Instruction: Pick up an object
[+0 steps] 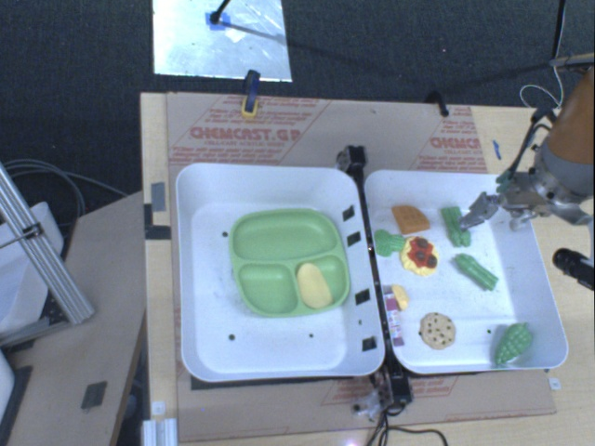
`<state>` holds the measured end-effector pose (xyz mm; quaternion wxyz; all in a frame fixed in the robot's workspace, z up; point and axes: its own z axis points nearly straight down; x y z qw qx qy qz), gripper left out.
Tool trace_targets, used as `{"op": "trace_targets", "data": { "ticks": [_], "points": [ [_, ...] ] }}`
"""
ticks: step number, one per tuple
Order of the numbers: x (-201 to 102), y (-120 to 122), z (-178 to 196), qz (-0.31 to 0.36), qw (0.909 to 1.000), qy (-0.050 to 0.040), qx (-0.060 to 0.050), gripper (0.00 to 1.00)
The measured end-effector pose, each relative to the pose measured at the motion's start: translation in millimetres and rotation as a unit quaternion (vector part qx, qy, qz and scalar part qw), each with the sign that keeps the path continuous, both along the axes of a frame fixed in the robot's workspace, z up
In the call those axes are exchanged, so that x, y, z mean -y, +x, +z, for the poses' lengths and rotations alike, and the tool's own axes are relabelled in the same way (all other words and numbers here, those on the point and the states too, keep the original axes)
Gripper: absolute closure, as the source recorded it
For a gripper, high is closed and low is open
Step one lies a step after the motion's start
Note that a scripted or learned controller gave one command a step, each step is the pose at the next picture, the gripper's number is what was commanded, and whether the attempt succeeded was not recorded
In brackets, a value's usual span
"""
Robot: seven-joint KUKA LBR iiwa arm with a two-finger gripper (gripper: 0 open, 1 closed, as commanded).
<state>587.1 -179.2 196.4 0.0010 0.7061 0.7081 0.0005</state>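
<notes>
The right bin (548, 316) holds several toy foods: an orange toast slice (410, 218), a green ridged piece (455, 226), a second green piece (476, 271), a yellow and red round item (420, 255), a cookie (436, 330) and a bumpy green item (512, 343). My gripper (485, 207) hangs over the bin's upper right part, just right of the upper green ridged piece. Nothing shows in its grasp.
The left bin (200, 249) holds a green divided plate (279, 240) with a yellow item (315, 284) in one compartment. A small green item (388, 243) and a small yellow item (398, 297) lie by the divider. A black part (575, 268) juts in over the right rim.
</notes>
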Motion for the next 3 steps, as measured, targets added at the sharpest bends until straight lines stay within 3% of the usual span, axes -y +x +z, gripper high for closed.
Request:
{"op": "trace_targets", "data": {
  "ticks": [1,2,3],
  "points": [
    [-4.2,8.4,-109.1,0.0,1.0,0.0007,-0.001,0.0],
    [6.6,86.8,9.2,0.002,1.0,-0.0026,0.008,0.0],
    [1.4,28.0,-116.5,-0.002,1.0,0.0011,-0.002,0.0]
  ]
}}
